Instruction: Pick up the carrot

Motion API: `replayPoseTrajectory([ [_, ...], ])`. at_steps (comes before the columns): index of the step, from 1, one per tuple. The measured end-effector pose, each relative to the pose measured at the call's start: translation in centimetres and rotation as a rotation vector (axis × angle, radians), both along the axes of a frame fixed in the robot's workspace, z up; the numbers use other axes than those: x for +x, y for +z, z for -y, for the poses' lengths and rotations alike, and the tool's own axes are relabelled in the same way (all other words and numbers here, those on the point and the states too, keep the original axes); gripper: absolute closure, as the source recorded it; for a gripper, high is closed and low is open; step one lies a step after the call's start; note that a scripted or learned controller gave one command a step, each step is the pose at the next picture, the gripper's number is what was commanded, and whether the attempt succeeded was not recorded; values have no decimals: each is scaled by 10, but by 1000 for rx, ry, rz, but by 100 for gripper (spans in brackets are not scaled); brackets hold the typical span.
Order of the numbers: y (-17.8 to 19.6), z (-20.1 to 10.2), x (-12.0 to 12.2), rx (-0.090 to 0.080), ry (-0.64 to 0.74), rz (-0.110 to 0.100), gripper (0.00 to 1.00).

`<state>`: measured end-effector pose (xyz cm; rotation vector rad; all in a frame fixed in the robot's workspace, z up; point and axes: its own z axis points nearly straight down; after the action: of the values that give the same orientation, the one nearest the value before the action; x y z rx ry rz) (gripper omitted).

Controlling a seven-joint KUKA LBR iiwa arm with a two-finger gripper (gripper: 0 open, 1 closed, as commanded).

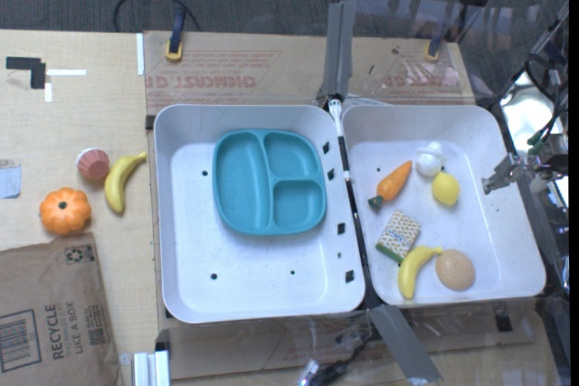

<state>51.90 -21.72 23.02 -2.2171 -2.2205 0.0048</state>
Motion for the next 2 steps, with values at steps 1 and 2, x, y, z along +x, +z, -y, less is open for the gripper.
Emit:
replayPoseTrajectory([
  [1, -132, -60, 13, 0, 74, 2, 0],
  [2, -139, -123, 60, -1, 66, 3, 0],
])
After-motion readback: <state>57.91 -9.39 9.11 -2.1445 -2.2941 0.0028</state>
